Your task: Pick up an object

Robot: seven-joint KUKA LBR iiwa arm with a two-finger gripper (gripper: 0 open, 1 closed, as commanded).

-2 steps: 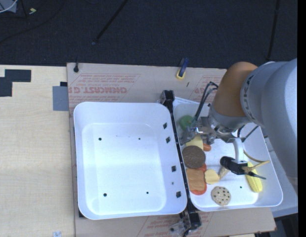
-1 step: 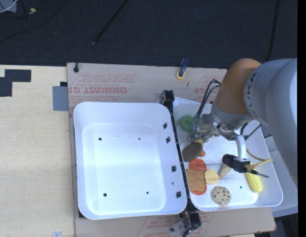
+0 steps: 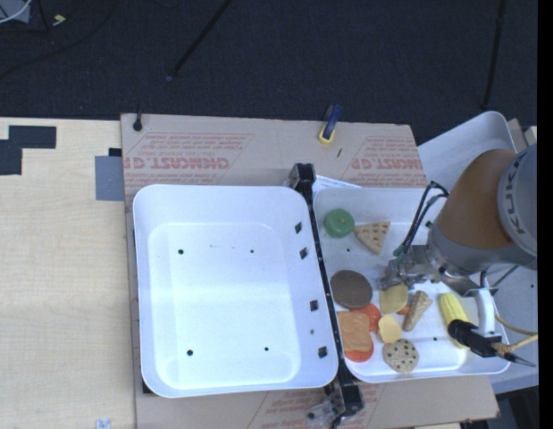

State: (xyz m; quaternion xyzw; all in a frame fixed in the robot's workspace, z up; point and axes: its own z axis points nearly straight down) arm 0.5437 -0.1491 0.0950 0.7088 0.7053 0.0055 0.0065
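Note:
The right bin [image 3: 410, 206] holds several toy foods. At its back lie a green round piece [image 3: 339, 222] and a tan wedge with red dots [image 3: 373, 236]. A brown disc [image 3: 351, 288] sits by the left wall, with an orange slab [image 3: 354, 331] and a red piece [image 3: 372, 315] in front of it. My gripper [image 3: 403, 273] is low over the bin's middle, just above a pale yellow lump [image 3: 393, 298] and a tan cone [image 3: 416, 309]. Nothing shows held in it.
A yellow corn cob [image 3: 452, 308], a small yellow piece [image 3: 389, 330] and a speckled cookie [image 3: 400, 356] lie toward the right bin's front. The left bin [image 3: 151, 239] stands beside it, with a black divider [image 3: 316, 266] between them. A blue-and-yellow clip [image 3: 329, 125] sits on the cardboard behind.

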